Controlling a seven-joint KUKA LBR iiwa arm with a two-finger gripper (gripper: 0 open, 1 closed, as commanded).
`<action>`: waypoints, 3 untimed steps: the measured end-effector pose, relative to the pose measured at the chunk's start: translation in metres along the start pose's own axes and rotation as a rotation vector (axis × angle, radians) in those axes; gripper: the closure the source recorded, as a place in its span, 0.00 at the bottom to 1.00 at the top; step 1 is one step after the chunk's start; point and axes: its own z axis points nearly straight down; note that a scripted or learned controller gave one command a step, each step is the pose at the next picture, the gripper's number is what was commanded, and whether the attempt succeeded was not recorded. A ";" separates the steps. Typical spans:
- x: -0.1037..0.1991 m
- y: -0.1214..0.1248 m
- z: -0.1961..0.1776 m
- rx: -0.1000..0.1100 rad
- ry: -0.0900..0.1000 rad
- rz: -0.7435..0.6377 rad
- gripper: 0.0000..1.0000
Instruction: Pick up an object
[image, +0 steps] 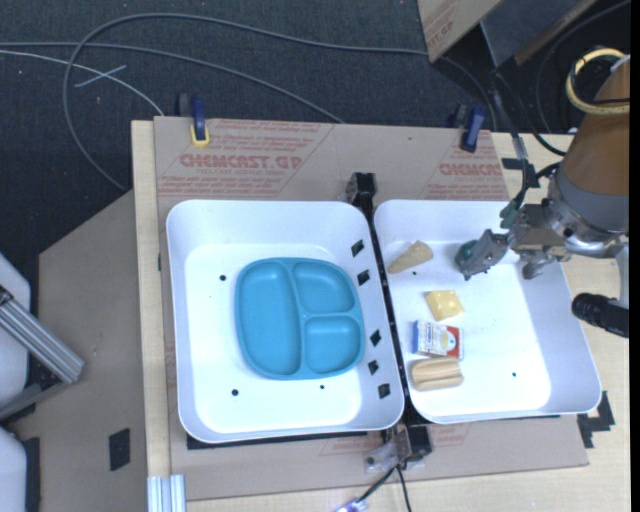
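The gripper (478, 255) hangs over the upper part of the right bin (540, 340), its dark greenish fingers (470, 258) pointing toward the bin's middle; at this size and angle I cannot tell whether they are spread or closed, and nothing is visibly caught between them. Just to their left, near but apart from them, lies a pale tan wedge-shaped piece (411, 257) close to the bin's inner wall. Lower down sits a small yellow block (443, 304), then a red, white and blue packet (438, 340) just beneath it, and below that a tan roll-shaped piece (437, 374), which touches or nearly touches the packet's lower edge. These four things form a loose column down the left half of the right bin, while the bin floor directly under and to the right of the fingers is bare white. Behind the gripper, the grey wrist and orange band of the arm (595, 165) reach in from the right edge. Across the black divider clips, the left bin (200, 300) holds a blue sectioned tray (299, 317), lying flat at its centre. Both bins rest on a cardboard sheet (260, 155) clamped to the tabletop (90, 300), with cables trailing over the dark floor behind.
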 end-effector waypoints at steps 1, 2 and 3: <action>0.000 0.002 -0.006 -0.011 -0.001 -0.003 0.00; 0.002 -0.005 0.055 -0.005 0.000 -0.002 0.00; 0.004 0.000 0.117 -0.006 0.000 -0.002 0.00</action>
